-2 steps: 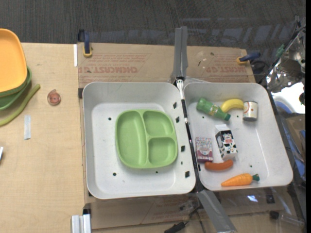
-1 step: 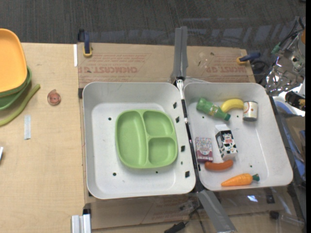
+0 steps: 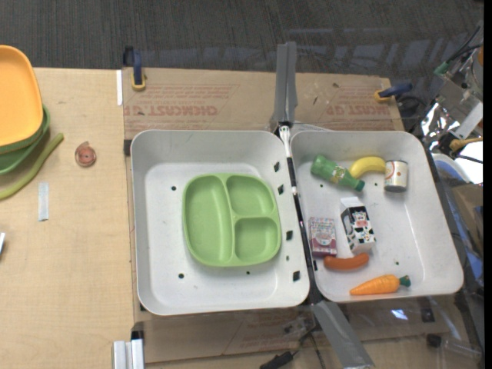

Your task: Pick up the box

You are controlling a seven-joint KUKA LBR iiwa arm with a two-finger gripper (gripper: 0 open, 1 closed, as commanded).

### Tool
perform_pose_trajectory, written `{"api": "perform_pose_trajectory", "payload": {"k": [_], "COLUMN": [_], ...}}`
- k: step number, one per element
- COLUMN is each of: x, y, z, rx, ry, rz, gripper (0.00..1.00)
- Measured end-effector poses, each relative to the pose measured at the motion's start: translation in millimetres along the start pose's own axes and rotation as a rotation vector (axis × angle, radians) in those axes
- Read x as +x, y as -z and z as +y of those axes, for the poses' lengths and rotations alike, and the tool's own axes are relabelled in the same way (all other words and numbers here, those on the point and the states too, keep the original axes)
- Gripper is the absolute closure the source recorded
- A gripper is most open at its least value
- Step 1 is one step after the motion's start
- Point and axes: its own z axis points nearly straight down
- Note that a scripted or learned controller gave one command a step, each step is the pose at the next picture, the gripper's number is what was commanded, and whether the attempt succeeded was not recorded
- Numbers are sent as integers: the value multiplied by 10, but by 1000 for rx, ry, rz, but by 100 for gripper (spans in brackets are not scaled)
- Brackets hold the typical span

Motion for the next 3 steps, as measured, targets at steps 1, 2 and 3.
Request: {"api": "perform_pose_trajectory", "payload": {"k": [1, 2, 3], "x": [14, -141, -285], "y": [-626, -390, 484], "z": [114, 43, -170], "rx": [2, 1, 1], "ry": [-251, -495, -558], "rz": [0, 0, -1], "gripper": [100, 100, 100]}}
